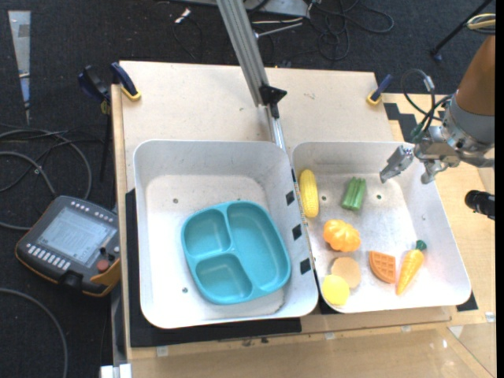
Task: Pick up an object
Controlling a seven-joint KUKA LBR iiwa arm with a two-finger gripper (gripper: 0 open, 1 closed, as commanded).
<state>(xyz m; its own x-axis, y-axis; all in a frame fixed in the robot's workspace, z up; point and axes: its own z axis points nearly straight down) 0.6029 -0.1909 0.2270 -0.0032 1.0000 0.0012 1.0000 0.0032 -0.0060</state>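
Arm reaches from right — pincer (411,166) spread open, holding nothing, above right bin (441,235).

A divided tray (234,252) lies in the left bin (157,179). The right bin (441,235) holds toy foods (341,235), with the gripper (412,168) above its far right corner.

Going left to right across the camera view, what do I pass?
Teach pendant → blue tray → corn → green vegetable → waffle → carrot → claw.
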